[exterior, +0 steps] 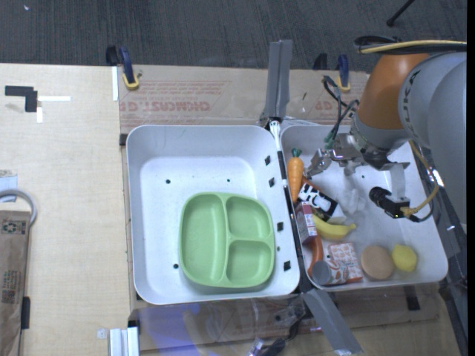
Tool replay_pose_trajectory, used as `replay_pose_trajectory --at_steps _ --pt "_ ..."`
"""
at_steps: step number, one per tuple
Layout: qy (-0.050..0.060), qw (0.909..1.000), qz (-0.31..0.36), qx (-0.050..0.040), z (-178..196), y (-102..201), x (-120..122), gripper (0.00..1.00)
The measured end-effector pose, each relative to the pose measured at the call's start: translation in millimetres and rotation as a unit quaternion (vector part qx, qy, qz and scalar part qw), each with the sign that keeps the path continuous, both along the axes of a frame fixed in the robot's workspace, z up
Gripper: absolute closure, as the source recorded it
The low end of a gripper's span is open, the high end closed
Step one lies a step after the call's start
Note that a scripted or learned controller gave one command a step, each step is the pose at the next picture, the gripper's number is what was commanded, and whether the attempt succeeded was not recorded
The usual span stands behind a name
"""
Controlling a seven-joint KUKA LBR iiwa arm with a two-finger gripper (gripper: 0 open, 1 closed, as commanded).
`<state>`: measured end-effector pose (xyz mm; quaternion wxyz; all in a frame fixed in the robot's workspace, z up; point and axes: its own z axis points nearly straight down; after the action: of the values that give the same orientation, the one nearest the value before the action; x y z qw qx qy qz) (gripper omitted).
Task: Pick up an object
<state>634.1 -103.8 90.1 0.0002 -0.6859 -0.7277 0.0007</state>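
My gripper [338, 166] hangs over the upper part of the right bin [436, 267], below the arm's orange band [387, 87]. An orange carrot [295, 176] lies just to its left, along the bin's left wall. Below the gripper sit a black-and-white packet [315, 199] and a yellow banana [333, 228]. A red bottle [308, 223], a grey can [320, 272], a printed carton [344, 262], a tan round object [377, 261] and a yellow lemon [404, 257] fill the lower part of the bin. I see nothing lifted in the gripper.
The left bin [148, 154] holds a green divided plate [226, 239]. A grey divider post [279, 80] stands between the bins at the back. Cables [397, 202] trail from the wrist over the right bin. Blue clamps [126, 69] hold the cardboard behind.
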Motion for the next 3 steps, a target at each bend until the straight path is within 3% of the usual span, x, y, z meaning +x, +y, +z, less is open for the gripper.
replay_pose_trajectory --at_steps 1,2,3 --pt "0.001 0.9984 -0.057 0.0000 -1.2 -2.6 -67.1 0.00" --pt "0.001 0.9971 -0.077 0.0001 -1.3 -21.0 -156.3 0.00" --pt "0.001 0.9837 -0.180 -0.0002 -1.7 -6.7 -128.1 0.00"
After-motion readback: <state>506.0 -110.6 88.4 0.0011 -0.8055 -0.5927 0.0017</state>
